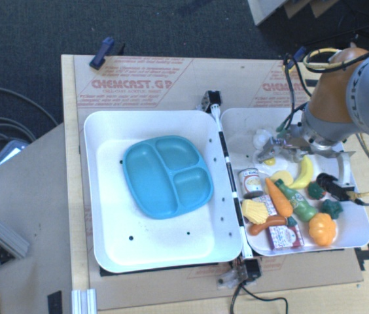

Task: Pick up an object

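Reaching into the right bin point(362, 235) from the right, our gripper point(277, 150) hangs over its upper part; whether it is released or clenched we cannot tell. Just beyond it lies a white crumpled piece point(262, 138). Below it sit a banana point(303, 173), a carrot point(279, 197) and an orange point(322, 229). The left bin point(99, 195) carries a blue divided plate point(167, 175).

toys: small play-food pieces heaped in the right bin point(361, 231)
banana point(304, 173): yellow, curved, near bin's middle
carrot point(278, 197): orange, slanted
orange point(322, 229): round, near front edge
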{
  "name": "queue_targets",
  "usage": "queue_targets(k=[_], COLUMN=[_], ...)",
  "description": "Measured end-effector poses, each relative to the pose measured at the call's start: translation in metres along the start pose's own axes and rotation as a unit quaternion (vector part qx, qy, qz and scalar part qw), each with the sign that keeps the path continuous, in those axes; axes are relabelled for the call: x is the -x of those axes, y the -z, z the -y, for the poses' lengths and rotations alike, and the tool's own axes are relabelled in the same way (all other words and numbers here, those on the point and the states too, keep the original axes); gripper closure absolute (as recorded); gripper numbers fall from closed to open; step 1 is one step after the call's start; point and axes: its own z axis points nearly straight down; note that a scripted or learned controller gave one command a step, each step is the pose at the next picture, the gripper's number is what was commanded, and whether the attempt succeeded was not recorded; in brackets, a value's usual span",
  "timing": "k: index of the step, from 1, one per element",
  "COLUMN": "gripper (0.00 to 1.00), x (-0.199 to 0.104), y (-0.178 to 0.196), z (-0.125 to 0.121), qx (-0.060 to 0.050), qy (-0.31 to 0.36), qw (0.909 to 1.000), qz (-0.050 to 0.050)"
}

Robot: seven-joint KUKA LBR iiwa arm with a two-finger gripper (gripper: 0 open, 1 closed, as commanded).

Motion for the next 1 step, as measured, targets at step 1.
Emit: queue_targets(k=[1], gripper=[0.00], x=[-0.0034], y=[0.0003], z=[-0.0563], qx=[0.000], qy=[0.001], qw=[1.0000], qz=[0.000])
